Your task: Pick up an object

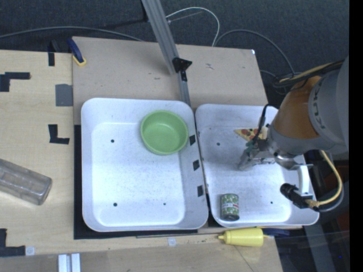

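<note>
We see the gripper [248, 160] down in the right bin [218, 126], but we cannot tell how it is set or whether it grips anything. A small flat yellow-and-red piece [245, 133] lies just beyond it; a green can [229, 206] rests near the bin's front edge. We would centre over one object before closing, then lift straight up.

I count two white bins, a left one [96, 169] and a right one [266, 205]. I see one green bowl [164, 132], one small green can [229, 206] and one pizza slice toy [247, 133]. I also see one yellow bottle [245, 237] and one clear tube [22, 181].
</note>
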Available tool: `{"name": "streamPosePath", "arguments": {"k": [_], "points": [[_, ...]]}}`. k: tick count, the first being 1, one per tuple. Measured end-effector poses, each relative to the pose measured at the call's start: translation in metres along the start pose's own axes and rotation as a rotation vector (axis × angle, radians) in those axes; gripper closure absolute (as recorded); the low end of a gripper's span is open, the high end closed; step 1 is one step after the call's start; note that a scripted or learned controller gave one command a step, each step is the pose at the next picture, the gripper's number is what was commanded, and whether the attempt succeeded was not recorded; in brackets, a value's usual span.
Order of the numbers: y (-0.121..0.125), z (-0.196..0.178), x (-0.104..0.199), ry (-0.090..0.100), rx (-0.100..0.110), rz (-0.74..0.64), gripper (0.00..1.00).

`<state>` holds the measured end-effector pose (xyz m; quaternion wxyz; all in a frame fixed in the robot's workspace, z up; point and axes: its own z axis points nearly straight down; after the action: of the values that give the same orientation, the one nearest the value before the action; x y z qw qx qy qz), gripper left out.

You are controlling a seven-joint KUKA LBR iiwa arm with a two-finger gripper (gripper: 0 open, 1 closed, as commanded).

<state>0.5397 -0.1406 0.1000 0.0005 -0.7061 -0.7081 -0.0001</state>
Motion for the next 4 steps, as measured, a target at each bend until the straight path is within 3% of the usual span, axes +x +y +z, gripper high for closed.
{"name": "streamPosePath", "arguments": {"k": [2,3,4], "points": [[0.005,-0.089,-0.012,-0.002,-0.004,0.002,1.0],[0.005,-0.101,-0.012,-0.001,-0.001,0.001,1.0],[0.024,-0.115,0.04,0.001,-0.001,-0.004,1.0]]}}
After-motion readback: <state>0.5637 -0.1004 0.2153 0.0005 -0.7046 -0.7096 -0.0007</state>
